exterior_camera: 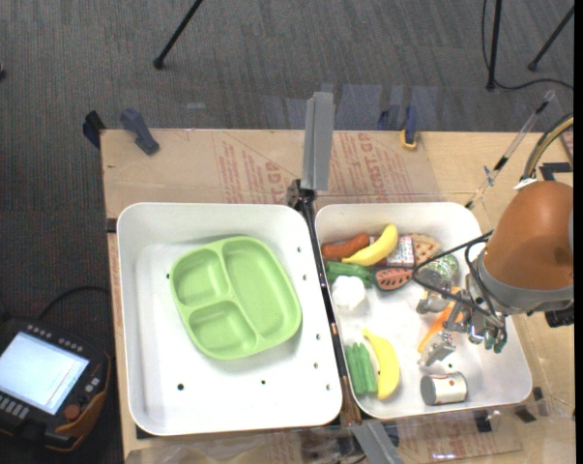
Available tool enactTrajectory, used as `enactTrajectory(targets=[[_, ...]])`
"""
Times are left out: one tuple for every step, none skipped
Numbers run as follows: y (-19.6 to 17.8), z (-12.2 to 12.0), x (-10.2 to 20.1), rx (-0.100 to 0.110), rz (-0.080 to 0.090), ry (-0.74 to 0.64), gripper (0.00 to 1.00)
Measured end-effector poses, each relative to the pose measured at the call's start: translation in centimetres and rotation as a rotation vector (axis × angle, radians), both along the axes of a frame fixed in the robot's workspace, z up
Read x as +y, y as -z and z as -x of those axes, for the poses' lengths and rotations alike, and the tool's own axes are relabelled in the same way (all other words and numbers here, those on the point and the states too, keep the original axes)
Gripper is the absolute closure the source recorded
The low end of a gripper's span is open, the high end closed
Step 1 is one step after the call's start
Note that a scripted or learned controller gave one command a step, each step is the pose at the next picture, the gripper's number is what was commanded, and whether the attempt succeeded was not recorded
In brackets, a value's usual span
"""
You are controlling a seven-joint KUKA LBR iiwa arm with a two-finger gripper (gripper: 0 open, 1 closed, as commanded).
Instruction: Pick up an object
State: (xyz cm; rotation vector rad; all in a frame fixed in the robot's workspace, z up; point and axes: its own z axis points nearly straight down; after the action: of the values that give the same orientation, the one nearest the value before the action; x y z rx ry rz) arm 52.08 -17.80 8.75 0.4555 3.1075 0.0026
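A handheld screen [40,373] glows at the lower left of the frame, on the floor beside the plywood bench [204,167]. In the left bin [136,230] a green divided plate [236,296] lies alone. Right of centre, the right bin [465,216] is crowded with toy food: a sausage [345,247] and a yellow banana [374,247] along its upper edge, a white lump [349,293] below them, a second banana [384,362] and a green pod [361,368] near the lower edge, and a small silver can [444,388] lying on its side at lower right. The gripper [455,329] hangs low over the bin's right half, just above the can and close to an orange carrot-like piece [434,330]; whether its jaws are open or shut cannot be told from here, and nothing is seen held between them. No single target stands out, though the carrot piece and the can lie nearest. The likely trouble is crowding: a descent here could nudge the can into a roll or pinch two pieces together, and the arm's orange band [533,245] hides the bin's right wall.
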Motion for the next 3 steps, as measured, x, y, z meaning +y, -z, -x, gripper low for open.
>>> enactTrajectory(targets=[[-1.0,-0.1,0.1,-0.001,-0.001,-0.003,1.00],[0.0,-3.5,1.6,0.000,0.000,0.041,1.00],[-1.4,-7.8,-3.2,-0.001,0.001,0.323,1.00]])
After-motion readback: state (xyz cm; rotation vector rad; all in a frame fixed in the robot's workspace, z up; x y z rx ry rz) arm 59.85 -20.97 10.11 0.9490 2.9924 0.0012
